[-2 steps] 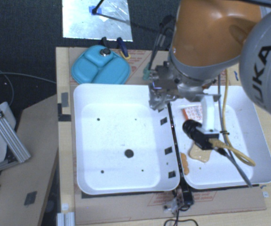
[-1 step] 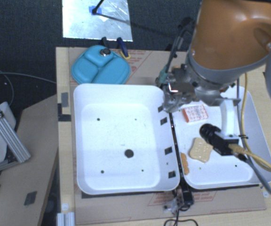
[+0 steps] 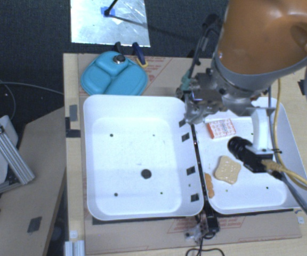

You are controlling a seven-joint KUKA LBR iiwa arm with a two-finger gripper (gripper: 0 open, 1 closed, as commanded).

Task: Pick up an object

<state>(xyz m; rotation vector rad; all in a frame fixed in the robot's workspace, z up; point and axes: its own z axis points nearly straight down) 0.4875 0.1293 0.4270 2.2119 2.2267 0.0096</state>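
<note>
In the right bin (image 3: 249,193) lie three things. A red-and-white packet (image 3: 220,128) sits near the back, its print too small to read. A tan slice (image 3: 227,170), like toast, lies toward the middle. A small orange strip (image 3: 209,184) rests against the left wall, just beside the slice.

The left bin (image 3: 127,153) holds one dark disc (image 3: 146,173) on its floor. Behind this bin a blue lidded box (image 3: 114,74) rests on the cardboard (image 3: 161,64), whose reddish printing is illegible.

The gripper (image 3: 192,112) hangs over the back end of the seam where the bins meet, just left of the packet. Whether it is released or clenched cannot be told from this angle.
</note>
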